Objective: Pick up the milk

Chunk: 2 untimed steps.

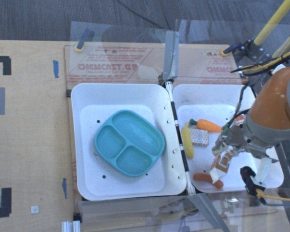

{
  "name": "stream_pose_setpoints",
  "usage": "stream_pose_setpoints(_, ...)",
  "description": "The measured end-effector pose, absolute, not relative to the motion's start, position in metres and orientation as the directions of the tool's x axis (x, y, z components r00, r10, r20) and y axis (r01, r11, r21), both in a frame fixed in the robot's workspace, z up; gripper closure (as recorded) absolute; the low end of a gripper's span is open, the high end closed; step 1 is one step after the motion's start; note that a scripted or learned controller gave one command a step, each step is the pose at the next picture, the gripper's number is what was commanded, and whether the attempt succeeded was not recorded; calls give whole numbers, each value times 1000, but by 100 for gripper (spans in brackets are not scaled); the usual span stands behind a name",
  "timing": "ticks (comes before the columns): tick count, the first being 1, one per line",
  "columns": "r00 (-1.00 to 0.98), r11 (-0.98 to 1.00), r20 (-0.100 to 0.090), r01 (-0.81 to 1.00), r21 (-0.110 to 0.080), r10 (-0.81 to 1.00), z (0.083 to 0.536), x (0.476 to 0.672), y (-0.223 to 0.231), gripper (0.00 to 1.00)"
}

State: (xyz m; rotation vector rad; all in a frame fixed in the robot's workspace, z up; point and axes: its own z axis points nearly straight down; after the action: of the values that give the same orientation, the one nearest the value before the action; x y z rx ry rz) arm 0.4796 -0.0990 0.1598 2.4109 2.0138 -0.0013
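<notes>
The milk [220,165] is a small white carton with an orange-brown label, tilted in the right bin [210,96] near its front. My gripper [227,150] comes in from the right under the grey and orange arm and sits right over the carton's upper end. That end lies between the dark fingers, which are shut on it. The carton's lower end points toward the bin's front wall, beside a red sausage [203,178]. Whether the carton is off the bin floor I cannot tell.
The right bin also holds a carrot [209,125], a yellow banana [187,141] along its left wall and a speckled cracker [199,137]. A blue divided plate [130,142] fills the middle of the left bin [87,110]. Cables hang by the arm at right.
</notes>
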Motion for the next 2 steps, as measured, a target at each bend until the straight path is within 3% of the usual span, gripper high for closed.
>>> stream_pose_setpoints(1, 52, -52, -2, 999, 15, 999, 101, 484, -138, 100)
stream_pose_setpoints(2, -159, 159, -1, 987, 0, 987, 184, 480, -50, 100)
